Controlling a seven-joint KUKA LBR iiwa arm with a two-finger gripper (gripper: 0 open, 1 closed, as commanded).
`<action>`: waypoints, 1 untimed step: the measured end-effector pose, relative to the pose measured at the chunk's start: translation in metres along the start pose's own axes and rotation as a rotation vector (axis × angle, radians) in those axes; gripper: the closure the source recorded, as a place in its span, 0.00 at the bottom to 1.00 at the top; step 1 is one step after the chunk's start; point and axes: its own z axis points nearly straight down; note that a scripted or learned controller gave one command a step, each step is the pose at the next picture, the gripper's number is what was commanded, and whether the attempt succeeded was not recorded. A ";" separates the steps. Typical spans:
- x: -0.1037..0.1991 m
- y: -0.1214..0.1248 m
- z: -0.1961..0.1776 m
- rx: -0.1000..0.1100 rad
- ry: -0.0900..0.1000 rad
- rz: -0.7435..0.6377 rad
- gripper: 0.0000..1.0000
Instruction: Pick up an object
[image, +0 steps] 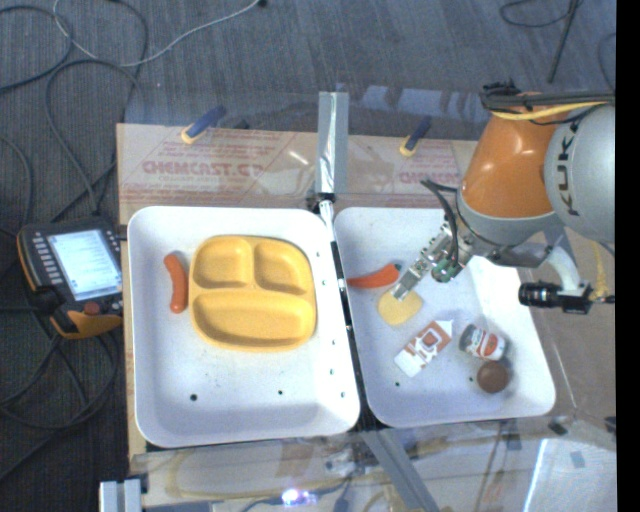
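My gripper (410, 288) hangs over the right bin (520, 400), its tip right above a pale yellow round piece (399, 309). An orange-red curved piece (374, 278) lies just left of the gripper near the bin's left wall. A white and red carton (424, 347) lies toward the front. To its right are a small red and white can (484, 343) and a brown round object (492, 377). In the left bin (160, 400) sits a yellow divided tray (254, 291) with an orange sausage-shaped piece (177, 282) beside it.
A divider runs between the two bins (340, 290). A handheld control pendant (70, 275) lies on the floor to the left. Cables trail over the dark carpet at the back. The arm's grey and orange body (520, 170) overhangs the right bin's back right corner.
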 end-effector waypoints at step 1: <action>-0.027 0.095 -0.091 0.000 -0.001 0.281 1.00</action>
